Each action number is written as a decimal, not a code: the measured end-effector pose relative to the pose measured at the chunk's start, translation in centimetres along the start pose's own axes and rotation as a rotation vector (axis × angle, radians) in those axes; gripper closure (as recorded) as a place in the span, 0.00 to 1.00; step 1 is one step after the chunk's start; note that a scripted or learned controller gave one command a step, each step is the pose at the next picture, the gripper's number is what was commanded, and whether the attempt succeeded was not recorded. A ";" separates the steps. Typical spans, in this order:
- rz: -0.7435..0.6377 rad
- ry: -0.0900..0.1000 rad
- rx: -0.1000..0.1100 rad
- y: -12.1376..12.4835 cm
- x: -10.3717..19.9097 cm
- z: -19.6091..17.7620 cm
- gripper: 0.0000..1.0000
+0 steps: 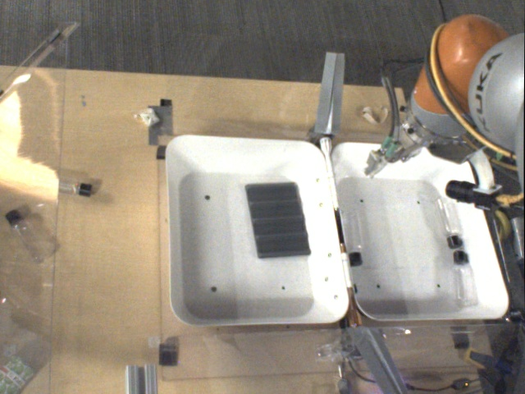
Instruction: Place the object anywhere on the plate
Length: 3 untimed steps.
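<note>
A dark grey ridged plate (pixel 278 219) lies flat in the middle of the left bin (pixel 189 245). In the right bin (pixel 394 294), two clear tubes with black caps lie along the right side, one (pixel 449 220) behind the other (pixel 462 271). A small black piece (pixel 355 258) sits against that bin's left wall. My gripper (pixel 376 165) hangs over the back left corner of the right bin, slanting down and left from the orange-banded wrist (pixel 459 56). It is well apart from the tubes and from the plate.
Outside the bins, on the wooden bench at the left, lie clear tubes with black caps (pixel 78 189) (pixel 20 228). A grey post (pixel 330 93) stands behind the seam between the bins. A black cable fitting (pixel 467 192) juts over the right bin's back right.
</note>
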State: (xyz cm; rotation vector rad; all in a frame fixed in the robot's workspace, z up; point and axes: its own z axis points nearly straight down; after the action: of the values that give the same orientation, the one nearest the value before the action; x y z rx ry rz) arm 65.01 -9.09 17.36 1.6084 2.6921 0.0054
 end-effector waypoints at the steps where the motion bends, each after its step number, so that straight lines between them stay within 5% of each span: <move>1: -0.290 0.000 -0.002 3.6 5.8 -1.3 1.00; 2: -0.720 0.000 -0.003 6.9 12.6 -1.3 1.00; 3: -1.318 0.000 -0.006 7.0 20.6 -0.1 1.00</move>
State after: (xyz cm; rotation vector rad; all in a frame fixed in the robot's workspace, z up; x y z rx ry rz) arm 61.40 12.35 17.47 -0.3766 3.1093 0.0055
